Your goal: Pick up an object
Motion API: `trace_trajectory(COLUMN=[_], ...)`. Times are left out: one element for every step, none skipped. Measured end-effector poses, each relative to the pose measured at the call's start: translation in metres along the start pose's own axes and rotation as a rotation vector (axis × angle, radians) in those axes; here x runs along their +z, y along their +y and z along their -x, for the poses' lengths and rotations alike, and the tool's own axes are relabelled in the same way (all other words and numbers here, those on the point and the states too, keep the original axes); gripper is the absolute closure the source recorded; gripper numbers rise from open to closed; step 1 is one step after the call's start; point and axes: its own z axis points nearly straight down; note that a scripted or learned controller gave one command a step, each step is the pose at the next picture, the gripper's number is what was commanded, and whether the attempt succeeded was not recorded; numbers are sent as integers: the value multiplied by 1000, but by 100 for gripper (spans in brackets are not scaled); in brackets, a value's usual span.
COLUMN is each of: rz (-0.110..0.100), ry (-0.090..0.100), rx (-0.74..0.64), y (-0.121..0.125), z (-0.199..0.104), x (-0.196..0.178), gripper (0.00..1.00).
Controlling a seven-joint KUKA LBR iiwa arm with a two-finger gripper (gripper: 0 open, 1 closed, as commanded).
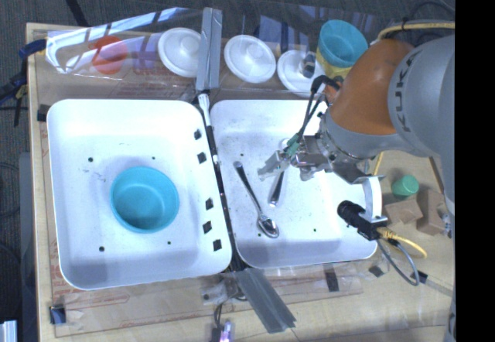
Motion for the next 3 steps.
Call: trace_trajectory(rz=[2,9,8], ry=[-1,-3,-3], rx=[-52,-166,-170], y=[-5,18,18], z=[-7,24,25], x=[15,111,102], gripper=[0,0,100])
